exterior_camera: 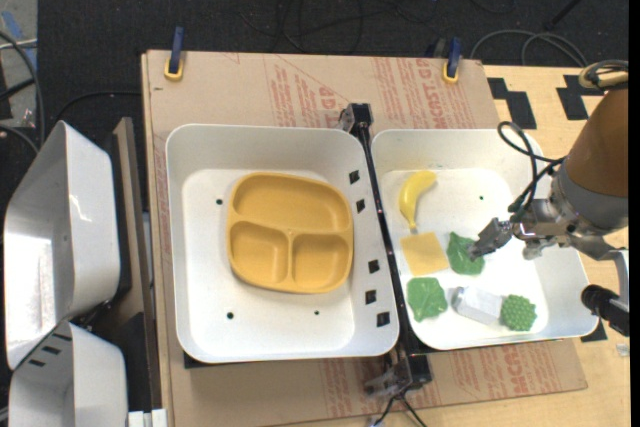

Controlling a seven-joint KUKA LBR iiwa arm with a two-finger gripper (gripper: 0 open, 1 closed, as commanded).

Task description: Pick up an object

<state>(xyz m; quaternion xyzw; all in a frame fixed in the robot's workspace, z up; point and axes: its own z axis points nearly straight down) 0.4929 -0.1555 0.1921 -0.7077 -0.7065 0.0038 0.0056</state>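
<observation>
The right bin point(530, 170) holds a yellow banana point(414, 194), a pale yellow square block point(425, 253), a dark green piece point(462, 255), a lighter green leafy piece point(426, 298), a white-grey block point(478, 305) and a round green bumpy piece point(518, 312). My gripper point(489, 240) reaches in from the right, low over the bin, its tip right at the dark green piece's right edge. Whether anything sits between the fingers is not visible.
The left bin point(190, 215) holds a yellow divided tray point(291, 231). A black divider point(372, 215) runs between the bins. The arm's orange band point(610, 145) hangs over the right bin's far right side. Cardboard point(300, 85) lies under both bins.
</observation>
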